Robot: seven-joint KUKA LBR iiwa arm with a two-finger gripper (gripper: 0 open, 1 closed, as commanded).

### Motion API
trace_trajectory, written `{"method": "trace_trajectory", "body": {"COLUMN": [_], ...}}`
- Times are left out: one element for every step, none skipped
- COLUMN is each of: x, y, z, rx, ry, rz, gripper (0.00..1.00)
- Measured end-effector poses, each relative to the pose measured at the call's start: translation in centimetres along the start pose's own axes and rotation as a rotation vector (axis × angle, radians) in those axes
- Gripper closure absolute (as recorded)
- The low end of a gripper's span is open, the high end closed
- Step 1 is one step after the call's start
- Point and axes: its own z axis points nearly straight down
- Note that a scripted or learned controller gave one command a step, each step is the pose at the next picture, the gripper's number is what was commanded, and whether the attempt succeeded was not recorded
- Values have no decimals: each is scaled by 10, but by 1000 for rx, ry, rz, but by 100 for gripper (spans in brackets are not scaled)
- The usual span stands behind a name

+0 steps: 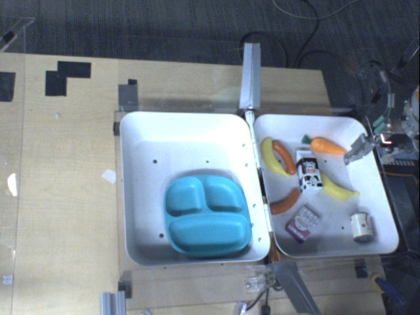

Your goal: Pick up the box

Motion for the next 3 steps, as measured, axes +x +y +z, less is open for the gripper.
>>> {"method": "trace_trajectory", "body": {"x": [35, 69, 69], "y": [-15, -48, -46], "z": [157, 176, 165], "rx": [1, 1, -5], "ry": [2, 2, 1], "rz": [-238, 67, 65], "gripper": [0, 0, 100]}}
